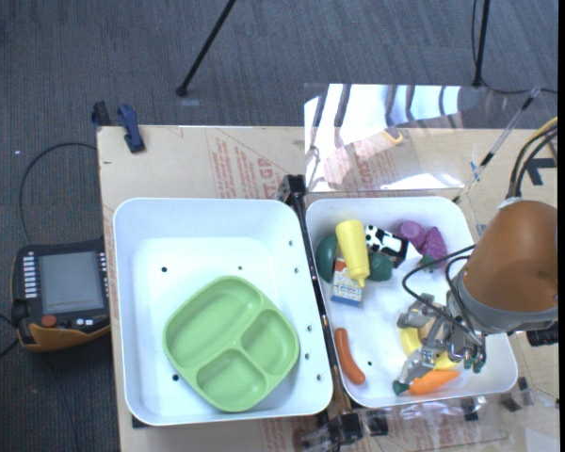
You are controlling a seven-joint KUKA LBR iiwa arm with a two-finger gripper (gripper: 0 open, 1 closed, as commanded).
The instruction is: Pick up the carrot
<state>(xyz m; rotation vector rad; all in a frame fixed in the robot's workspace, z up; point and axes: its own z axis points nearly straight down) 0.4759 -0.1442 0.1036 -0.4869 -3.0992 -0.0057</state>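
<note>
One fixed camera up high, looking down at a slant on both bins [132, 252], arm [508, 262] entering from the right.

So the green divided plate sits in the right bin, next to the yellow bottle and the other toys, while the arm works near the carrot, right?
Not quite. The camera view shows the green divided plate in the left bin, by itself. The yellow bottle and other toys lie in the right bin, where the gripper is down near the carrot.
</note>
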